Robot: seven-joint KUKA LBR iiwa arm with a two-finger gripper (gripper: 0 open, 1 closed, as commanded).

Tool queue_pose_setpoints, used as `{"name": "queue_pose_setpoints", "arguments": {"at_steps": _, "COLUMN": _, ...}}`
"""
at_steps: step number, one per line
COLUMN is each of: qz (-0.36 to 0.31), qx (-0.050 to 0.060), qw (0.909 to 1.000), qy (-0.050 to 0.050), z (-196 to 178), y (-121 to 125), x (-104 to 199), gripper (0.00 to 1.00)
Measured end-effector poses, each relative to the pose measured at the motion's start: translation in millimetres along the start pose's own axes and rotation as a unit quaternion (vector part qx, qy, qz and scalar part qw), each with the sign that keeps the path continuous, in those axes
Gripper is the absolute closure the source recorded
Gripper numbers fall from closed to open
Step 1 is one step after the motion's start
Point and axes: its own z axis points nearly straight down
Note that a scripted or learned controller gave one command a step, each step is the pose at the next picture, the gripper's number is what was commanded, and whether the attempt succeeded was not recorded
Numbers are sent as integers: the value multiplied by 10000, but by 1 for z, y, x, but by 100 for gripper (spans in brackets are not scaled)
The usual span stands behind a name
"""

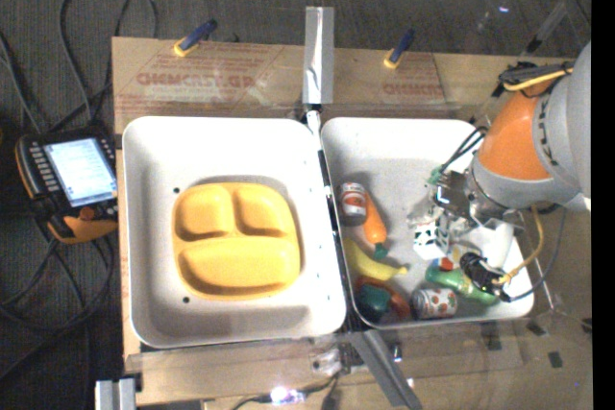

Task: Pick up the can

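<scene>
A small red and silver can (pixel 354 202) lies in the right bin (pixel 404 141), close to its left wall. A second can (pixel 434 302), with a red and white label, lies on its side at the bin's front edge. My gripper (pixel 447 228) hangs low over the right half of this bin, under the orange wrist band (pixel 514 147). It is right of the first can and above the second one. Directly beside it sits a white toy with black spots (pixel 426 236). Dark cables and the wrist body hide the gripper's tip.
In the right bin lie an orange carrot (pixel 374 228), a yellow banana (pixel 376 266), a green bottle (pixel 463 284) and red and green toys (pixel 375 301). The left bin (pixel 144 206) holds a yellow divided tray (pixel 236 238). A tablet (pixel 69 170) sits at far left.
</scene>
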Motion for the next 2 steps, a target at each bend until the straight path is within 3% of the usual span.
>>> {"name": "queue_pose_setpoints", "arguments": {"at_steps": 1, "qz": 1205, "qx": 19, "qw": 9927, "qy": -45, "z": -192, "y": 9, "x": 14, "gripper": 100}}
{"name": "queue_pose_setpoints", "arguments": {"at_steps": 2, "qz": -2233, "qx": 27, "qw": 9747, "qy": -24, "z": -185, "y": -16, "x": 6, "gripper": 100}}
